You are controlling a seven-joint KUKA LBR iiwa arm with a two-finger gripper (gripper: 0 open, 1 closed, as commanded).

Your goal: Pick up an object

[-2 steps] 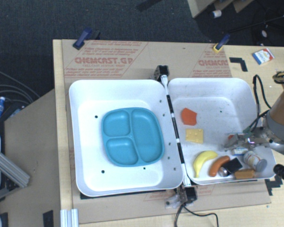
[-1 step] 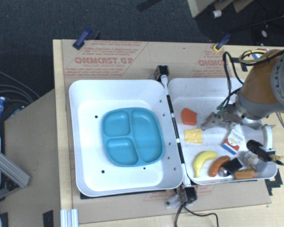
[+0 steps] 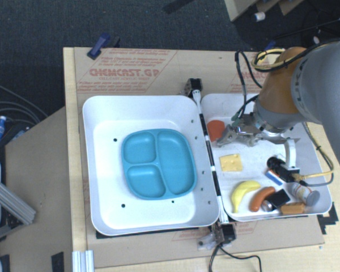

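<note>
In the camera view, the bench (image 3: 73,152) carries two shallow white bins side by side on a brown sheet printed CHEMCAST (image 3: 124,71). The left bin (image 3: 96,123) holds a blue divided plate (image 3: 157,163), lying flat near its middle with three compartments facing up.

The right bin (image 3: 226,103) holds the loose things. A red-orange round piece (image 3: 216,130) lies at its left wall, towards the far side. Nearer to the viewer, a yellow cheese slice (image 3: 232,162) lies flat and apart from it. Along the near wall sit a toy banana (image 3: 243,191) and, just right of it and touching, a red sausage (image 3: 262,196). A black block (image 3: 280,198) lies against the sausage's right end, an orange-brown stick (image 3: 292,209) lies just near of that, and a grey cylinder (image 3: 307,195) rests in the near right corner.

The arm (image 3: 311,84) reaches in from the right over the far half of the right bin. The gripper (image 3: 231,134) is low, just right of the red-orange round piece and far of the cheese slice. Whether it is open or closed cannot be told, and nothing is seen held in it.

A small blue object (image 3: 98,47) lies on the bench's far left corner.
</note>
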